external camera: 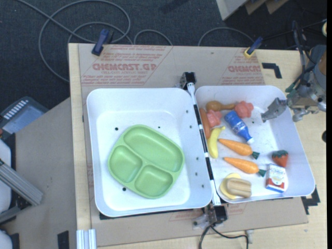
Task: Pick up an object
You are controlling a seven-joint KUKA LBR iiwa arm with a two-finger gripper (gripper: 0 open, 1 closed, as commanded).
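Two shallow white bins sit side by side on the bench (155,66), which is covered with a brown printed sheet. The left bin (98,139) carries a green divided plate (146,161) with three compartments, lying slightly toward the bin's 6 o'clock side. The right bin (298,154) carries the toy foods.

At the 12 o'clock end of the right bin, an orange-brown piece (219,107) lies beside a pink-red piece (244,109). Just at 6 o'clock of these, a blue bottle (238,125) lies tilted, its pale cap pointing to about 5 o'clock. A salmon-coloured piece (211,121) rests near the bin's 9 o'clock wall, with a yellow banana (213,141) just below it along the same wall. Two carrots lie toward the middle: the upper carrot (236,147) and the lower carrot (243,164), roughly parallel, green tops pointing to 3 o'clock. A strawberry (280,158) sits near the 3 o'clock wall. A small red and white carton (276,179) lies at about 5 o'clock, and a pale bread-like piece (236,187) sits at the 6 o'clock edge.

The end effector (273,109) reaches in from 3 o'clock, above the bin's upper right corner, near the pink-red piece but apart from it. Nothing shows between its fingers; whether they are released or clenched cannot be told from this view. Cables trail over the dark floor (41,45) beyond the bench.
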